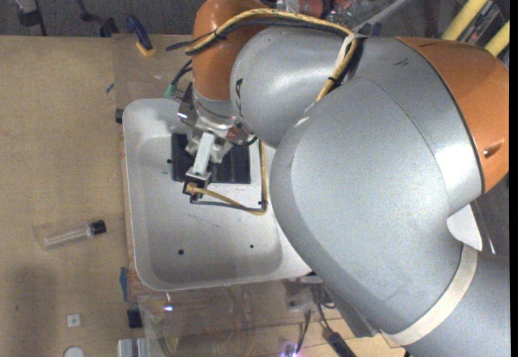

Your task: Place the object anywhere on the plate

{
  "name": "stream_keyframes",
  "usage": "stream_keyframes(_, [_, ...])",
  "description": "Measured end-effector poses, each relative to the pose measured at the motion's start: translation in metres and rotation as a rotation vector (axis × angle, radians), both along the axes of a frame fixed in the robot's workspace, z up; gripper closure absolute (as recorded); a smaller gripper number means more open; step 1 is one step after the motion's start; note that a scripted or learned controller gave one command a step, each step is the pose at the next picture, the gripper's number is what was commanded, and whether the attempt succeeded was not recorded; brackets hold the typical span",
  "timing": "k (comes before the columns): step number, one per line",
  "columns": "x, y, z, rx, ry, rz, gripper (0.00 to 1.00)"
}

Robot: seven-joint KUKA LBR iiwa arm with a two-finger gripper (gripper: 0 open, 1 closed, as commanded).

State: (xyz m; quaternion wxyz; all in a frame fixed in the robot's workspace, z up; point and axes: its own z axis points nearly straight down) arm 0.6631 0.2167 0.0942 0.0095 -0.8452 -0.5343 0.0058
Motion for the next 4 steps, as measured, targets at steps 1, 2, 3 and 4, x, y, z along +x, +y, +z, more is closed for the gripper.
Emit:
stream_keyframes(1, [0.003, 0.009, 0.045, -0.012, -0.018, -0.273, 1.00])
stream_keyframes(2, [-0.074, 0.001, 0.072, -0.006, -0.017, 0.252, 1.00])
stream_keyframes(3, [-0.060, 0.008, 0.043, 0.001, -0.020, 0.865, 1.00])
stream_keyframes(4, [-0.023, -0.009, 0.016, -0.006, -0.022, 0.319, 1.00])
